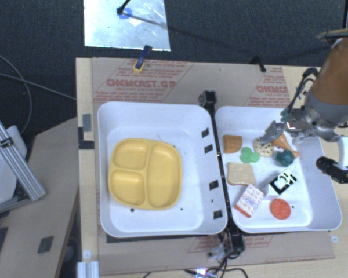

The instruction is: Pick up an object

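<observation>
The right bin [322, 204] holds several small items: a brown toast slice [232, 143], a green piece [248, 154], a speckled cookie [264, 150], a teal lump [285, 157], an orange wedge [288, 143], a pale bread slice [240, 173], a black-and-white box [282, 182], a red-and-white packet [250, 201] and a red disc [281, 208]. My gripper [272, 135] reaches in from the right and hangs low over the cookie, with the orange wedge just beside it. Whether it touches either is hidden by its own body.
The left bin [156, 113] carries a yellow divided plate [145, 173]. A black divider with clips [216, 155] runs between the bins. The arm's orange band [339, 74] looms over the right bin's far corner. A black fixture [330, 168] sits at the right rim.
</observation>
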Available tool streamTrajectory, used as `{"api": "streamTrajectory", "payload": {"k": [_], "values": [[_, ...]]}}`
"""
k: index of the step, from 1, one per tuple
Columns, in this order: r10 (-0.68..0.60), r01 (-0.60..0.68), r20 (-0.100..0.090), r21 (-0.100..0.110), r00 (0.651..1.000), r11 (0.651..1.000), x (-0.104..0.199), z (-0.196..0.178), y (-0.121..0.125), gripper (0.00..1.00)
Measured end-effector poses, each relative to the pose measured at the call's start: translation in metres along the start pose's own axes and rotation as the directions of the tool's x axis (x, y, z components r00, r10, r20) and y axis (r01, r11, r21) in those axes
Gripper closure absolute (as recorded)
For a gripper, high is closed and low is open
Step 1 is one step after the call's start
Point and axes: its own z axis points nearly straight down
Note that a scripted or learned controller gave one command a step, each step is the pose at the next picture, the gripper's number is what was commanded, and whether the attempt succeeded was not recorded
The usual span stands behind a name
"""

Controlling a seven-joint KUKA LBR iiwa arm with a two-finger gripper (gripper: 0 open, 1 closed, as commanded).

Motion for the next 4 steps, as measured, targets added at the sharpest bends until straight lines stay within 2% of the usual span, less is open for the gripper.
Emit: {"api": "streamTrajectory", "payload": {"k": [1,2,3,4], "values": [[0.007,-0.007,0.002,0.004,1.0,1.0,-0.076,0.079,0.005,0.0],[0.007,-0.007,-0.003,0.009,1.0,1.0,-0.072,0.114,-0.102,0.0],[-0.005,0.005,0.001,-0.004,1.0,1.0,-0.041,0.112,-0.048,0.0],[-0.001,0.001,0.001,-0.003,1.0,1.0,-0.043,0.101,-0.049,1.0]]}}
